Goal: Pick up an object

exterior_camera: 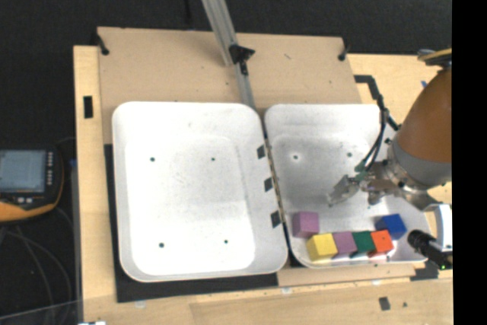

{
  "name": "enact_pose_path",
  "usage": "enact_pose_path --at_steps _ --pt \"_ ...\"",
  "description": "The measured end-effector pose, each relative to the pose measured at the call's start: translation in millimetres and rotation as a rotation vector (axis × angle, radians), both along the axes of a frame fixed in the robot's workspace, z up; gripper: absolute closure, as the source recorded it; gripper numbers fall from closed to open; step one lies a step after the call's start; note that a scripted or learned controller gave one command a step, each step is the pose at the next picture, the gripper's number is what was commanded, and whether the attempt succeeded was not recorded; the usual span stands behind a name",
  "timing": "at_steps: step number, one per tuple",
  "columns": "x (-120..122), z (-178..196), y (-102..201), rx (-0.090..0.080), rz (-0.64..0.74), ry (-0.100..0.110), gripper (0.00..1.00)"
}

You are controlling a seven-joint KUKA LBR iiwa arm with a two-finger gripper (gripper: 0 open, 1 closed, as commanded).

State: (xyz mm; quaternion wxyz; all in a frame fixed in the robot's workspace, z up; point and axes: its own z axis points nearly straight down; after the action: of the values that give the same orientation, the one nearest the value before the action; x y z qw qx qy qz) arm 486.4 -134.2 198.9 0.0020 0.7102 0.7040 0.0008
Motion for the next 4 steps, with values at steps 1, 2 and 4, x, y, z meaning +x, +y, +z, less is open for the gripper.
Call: enact_pose_path --at_steps 1,2,4 --pt "45.3 -2.7 154.9 0.005 0.018 0.003 0.0" --pt "49.9 -0.4 153.4 0.002 0.012 0.003 0.0" --pt "69.3 69.4 214.8 0.004 0.017 -0.003 1.0"
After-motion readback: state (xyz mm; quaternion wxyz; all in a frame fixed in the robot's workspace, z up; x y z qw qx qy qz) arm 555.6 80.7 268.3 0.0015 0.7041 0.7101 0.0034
